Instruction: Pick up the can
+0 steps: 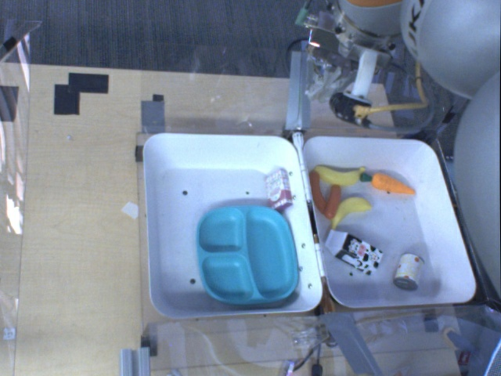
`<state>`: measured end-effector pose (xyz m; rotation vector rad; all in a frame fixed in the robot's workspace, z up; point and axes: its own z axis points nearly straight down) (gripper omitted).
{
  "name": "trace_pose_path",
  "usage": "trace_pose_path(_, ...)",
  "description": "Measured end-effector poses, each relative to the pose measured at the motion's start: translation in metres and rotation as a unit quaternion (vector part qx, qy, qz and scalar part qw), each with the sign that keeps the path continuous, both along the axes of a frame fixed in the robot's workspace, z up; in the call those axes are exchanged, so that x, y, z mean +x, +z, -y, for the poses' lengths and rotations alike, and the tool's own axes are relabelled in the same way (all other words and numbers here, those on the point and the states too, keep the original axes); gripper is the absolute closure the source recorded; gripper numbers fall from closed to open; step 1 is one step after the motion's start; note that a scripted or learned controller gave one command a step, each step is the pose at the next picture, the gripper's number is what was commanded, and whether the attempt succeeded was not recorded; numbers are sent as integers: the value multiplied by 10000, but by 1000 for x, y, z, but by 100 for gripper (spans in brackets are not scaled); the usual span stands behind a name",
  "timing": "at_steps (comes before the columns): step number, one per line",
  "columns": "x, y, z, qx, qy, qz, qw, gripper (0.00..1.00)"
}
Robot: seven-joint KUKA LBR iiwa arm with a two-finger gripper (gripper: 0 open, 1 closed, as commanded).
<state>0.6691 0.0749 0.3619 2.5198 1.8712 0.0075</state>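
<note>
Can [408,271] lies tipped in the right bin's [450,202] near right corner, beside a patterned card [359,252]; bananas [344,190] and a carrot [391,183] sit farther back; blue tray [246,254] fills the left bin [168,210]; gripper [344,92] hovers beyond the far rim, grip unreadable from here.

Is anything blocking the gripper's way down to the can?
Nothing visible does. The can lies alone near the right bin's front corner; the carrot and bananas sit farther back, below the gripper.
</note>
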Motion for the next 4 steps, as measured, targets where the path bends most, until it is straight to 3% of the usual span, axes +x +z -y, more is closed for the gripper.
trace_pose_path(1,0,7,-77,2,629,5,9980,100)
trace_pose_path(3,0,-12,-161,-2,1938,9,9810,100)
trace_pose_path(4,-3,-33,-155,7,-153,-11,9999,100)
